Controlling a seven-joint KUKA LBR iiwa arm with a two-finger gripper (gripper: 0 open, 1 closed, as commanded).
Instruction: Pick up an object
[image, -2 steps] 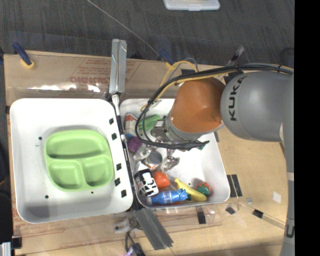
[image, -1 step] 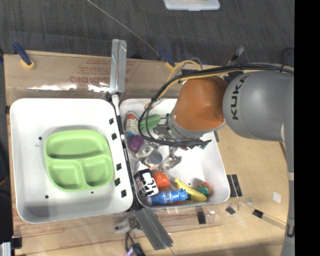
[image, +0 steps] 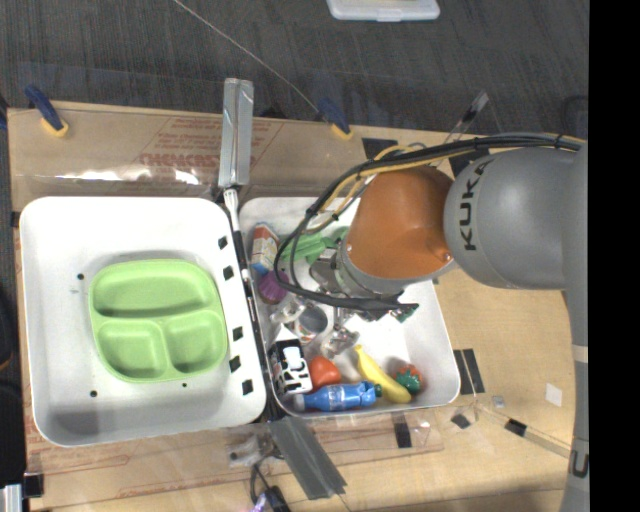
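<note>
My gripper (image: 335, 322) reaches down into the middle of the right bin (image: 440, 350), under the arm's orange band (image: 400, 225), and the arm hides much of the bin's far half. Just below it lie a yellow banana (image: 381, 376), a small red-orange piece (image: 322, 372) and a blue bottle (image: 340, 397). A black-and-white item (image: 290, 368) sits at the bin's near left corner. A red and green toy (image: 407, 378) rests beside the banana. I see nothing lifted clear of the pile.
The left bin (image: 50, 300) holds a green divided tray (image: 155, 320). A purple piece (image: 270, 287), a red-and-white bottle (image: 262, 245) and a green item (image: 318, 245) line the right bin's left side. Black cables (image: 300, 270) loop off the wrist.
</note>
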